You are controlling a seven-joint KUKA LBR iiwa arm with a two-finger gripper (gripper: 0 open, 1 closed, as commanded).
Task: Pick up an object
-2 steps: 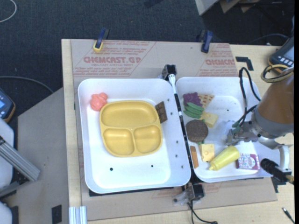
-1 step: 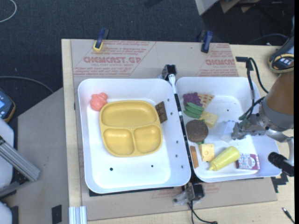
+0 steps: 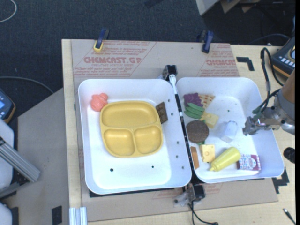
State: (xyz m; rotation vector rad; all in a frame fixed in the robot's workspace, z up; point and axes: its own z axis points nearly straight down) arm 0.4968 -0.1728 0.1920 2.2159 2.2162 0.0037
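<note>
Right bin [image 3: 255, 90] — tool [image 3: 250, 127] at its right wall, finger state not discernible. Contents: yellow bottle [image 3: 225, 159], brown patty [image 3: 198, 131], clear cup [image 3: 229, 130], small carton [image 3: 248, 162]. Left bin [image 3: 89, 139] — yellow divided plate [image 3: 131, 127], pink toy [image 3: 98, 101].

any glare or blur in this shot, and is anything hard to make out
In the camera view, lighting is even and soft, with faint shadows under the yellow divided plate; the right bin is bright white, so the pale cup-like item nearly washes out; the gripper at the right edge is slightly soft, its finger state unreadable.
</note>
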